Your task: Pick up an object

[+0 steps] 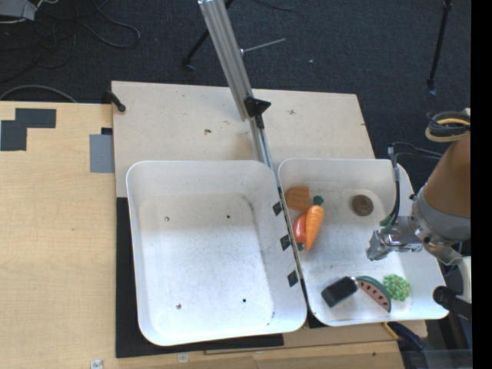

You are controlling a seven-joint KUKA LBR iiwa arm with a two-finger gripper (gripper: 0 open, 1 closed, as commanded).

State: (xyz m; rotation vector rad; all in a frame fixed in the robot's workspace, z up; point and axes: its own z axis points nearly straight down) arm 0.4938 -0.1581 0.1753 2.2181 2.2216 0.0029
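The right bin [344, 246] holds several small objects. An orange carrot [314, 223] lies against a red piece [299, 230] by the divider, with a tan block [297, 197] just behind them. A brown round piece [362, 204] sits toward the back. At the front lie a black block [338, 291], a watermelon slice [376, 293] and a green broccoli-like piece [397, 286]. My gripper [383, 246] hangs over the right side of this bin, between the brown round piece and the green piece, with nothing visibly in it.
The left bin [200, 260] adjoins the right one along a shared divider with black clips [286, 241]. A slanted aluminium rail [232, 60] rises behind the bins. Wooden bench [54, 237] extends to the left.
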